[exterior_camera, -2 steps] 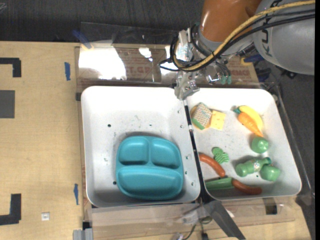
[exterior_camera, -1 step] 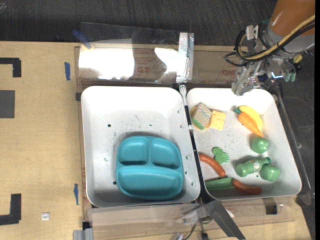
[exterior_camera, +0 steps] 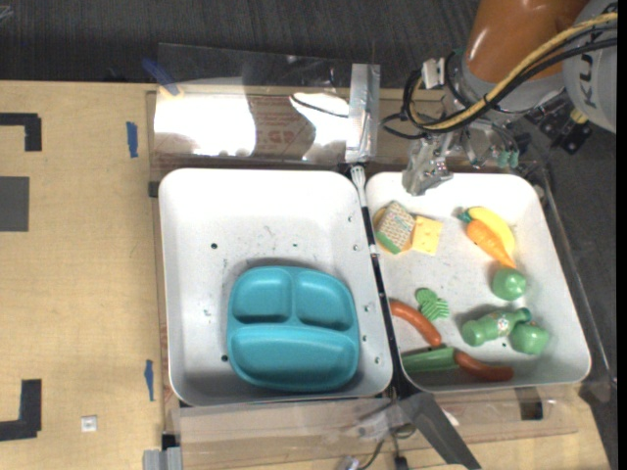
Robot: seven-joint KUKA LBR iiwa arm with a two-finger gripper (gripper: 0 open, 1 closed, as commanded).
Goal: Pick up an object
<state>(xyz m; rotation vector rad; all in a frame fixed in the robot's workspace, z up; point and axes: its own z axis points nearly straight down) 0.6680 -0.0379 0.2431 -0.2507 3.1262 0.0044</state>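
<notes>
My gripper (exterior_camera: pixel 429 172) hangs over the far left corner of the right bin (exterior_camera: pixel 563 292), just behind a tan waffle piece (exterior_camera: pixel 396 226) and a yellow cheese square (exterior_camera: pixel 428 235). Nothing shows held in it. To the right lie a yellow banana (exterior_camera: pixel 492 225) with an orange carrot (exterior_camera: pixel 487 242) against it. Below them sit a green ball (exterior_camera: pixel 508 284) and a green pear-like cluster (exterior_camera: pixel 505 329). A small green leafy piece (exterior_camera: pixel 432 305), an orange-red sausage (exterior_camera: pixel 416 322), a green cucumber (exterior_camera: pixel 428 358) and a red pepper (exterior_camera: pixel 483 368) lie near the bin's front.
The left bin (exterior_camera: pixel 196 223) holds a teal divided plate (exterior_camera: pixel 292 329) at its front. A clear plastic sheet (exterior_camera: pixel 255 116) and a metal strip (exterior_camera: pixel 361 111) lie behind the bins. Cables (exterior_camera: pixel 509 76) trail from the arm's wrist above the right bin's far edge.
</notes>
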